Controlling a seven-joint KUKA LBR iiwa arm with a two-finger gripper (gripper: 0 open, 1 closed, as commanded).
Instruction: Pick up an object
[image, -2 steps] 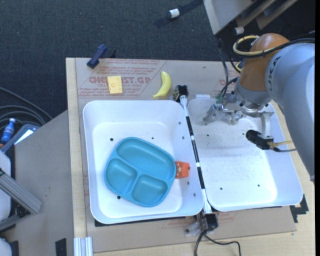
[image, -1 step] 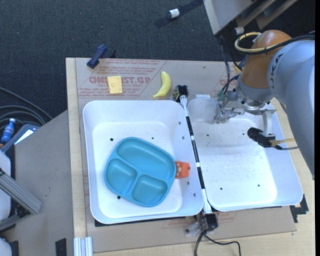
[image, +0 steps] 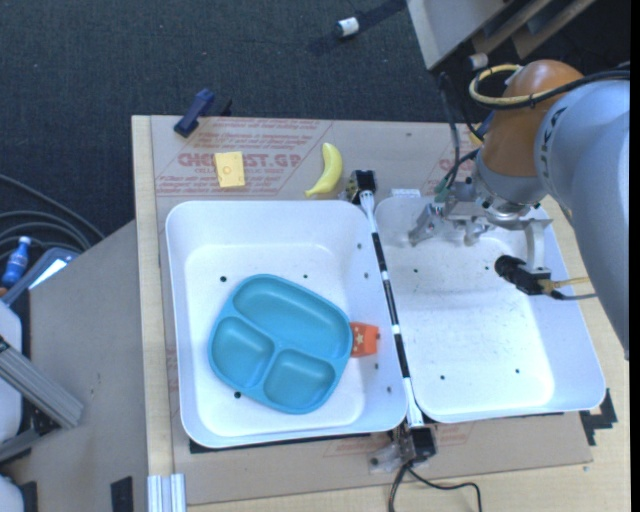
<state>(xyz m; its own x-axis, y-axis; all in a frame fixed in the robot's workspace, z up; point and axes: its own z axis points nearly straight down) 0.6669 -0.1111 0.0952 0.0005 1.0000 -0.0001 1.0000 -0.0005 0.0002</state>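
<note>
The blue tray (image: 281, 343) lies flat in the left bin (image: 190, 235), with a small orange block (image: 364, 339) touching its right edge. Judged rigid, light plastic and slick; take hold at the rim. The block is likely easier to pinch. The gripper (image: 447, 226) hangs over the right bin's (image: 560, 350) far-left corner, well apart from both; its state cannot be determined.

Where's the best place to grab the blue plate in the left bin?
Probably the blue plate's raised outer rim, approached from above at the upper-left edge. It lies flat with three shallow compartments, and the small orange object crowds its right edge.
</note>
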